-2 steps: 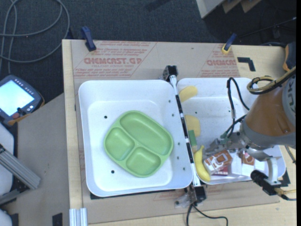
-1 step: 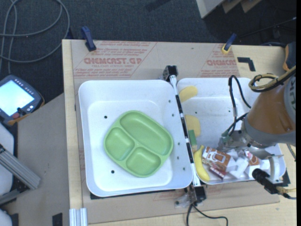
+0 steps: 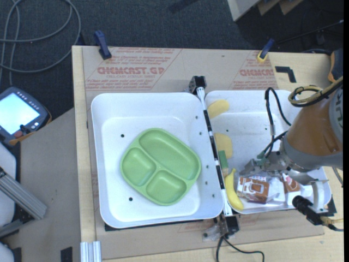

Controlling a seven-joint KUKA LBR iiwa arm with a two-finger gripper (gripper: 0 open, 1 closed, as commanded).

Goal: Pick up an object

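Divided plate [image 3: 160, 166] in left bin [image 3: 103, 113]; banana [image 3: 234, 192] beside packet [image 3: 256, 189] in right bin [image 3: 245, 100].

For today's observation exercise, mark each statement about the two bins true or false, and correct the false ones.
1. The green divided plate lies in the left bin. True.
2. The plate has two compartments. False: it has three.
3. A banana lies near the right bin's front left corner. True.
4. The snack packet sits on the plate. False: it lies in the right bin, beside the banana.
5. The arm is over the left bin. False: it is over the right bin.
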